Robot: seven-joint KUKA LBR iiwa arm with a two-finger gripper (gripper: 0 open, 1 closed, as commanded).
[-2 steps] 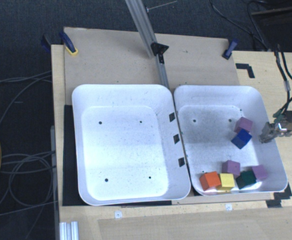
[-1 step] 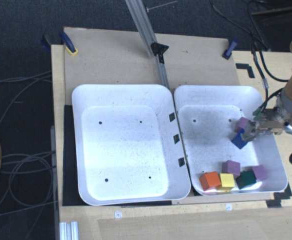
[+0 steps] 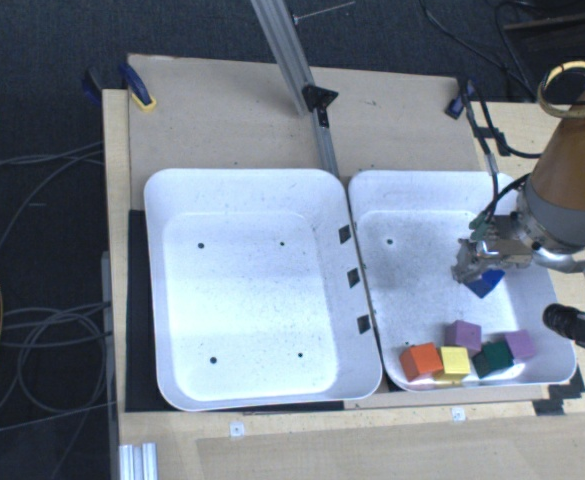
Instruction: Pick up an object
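right at the gripper [image 3: 480, 266], a blue block [image 3: 486, 284] is seen poking out just below the fingertips, touching or nearly touching them; whether it is actually clamped cannot be told, and the finger spread is hidden by the wrist. the block lies slightly toward the near side of the fingers, in the right bin [image 3: 412, 218]. along that bin's near wall a row is found: orange block [image 3: 422, 359], yellow block [image 3: 455, 362], green block [image 3: 492, 358], and two purple blocks [image 3: 463, 333] behind. the left bin [image 3: 172, 268] is judged irrelevant to the next move.
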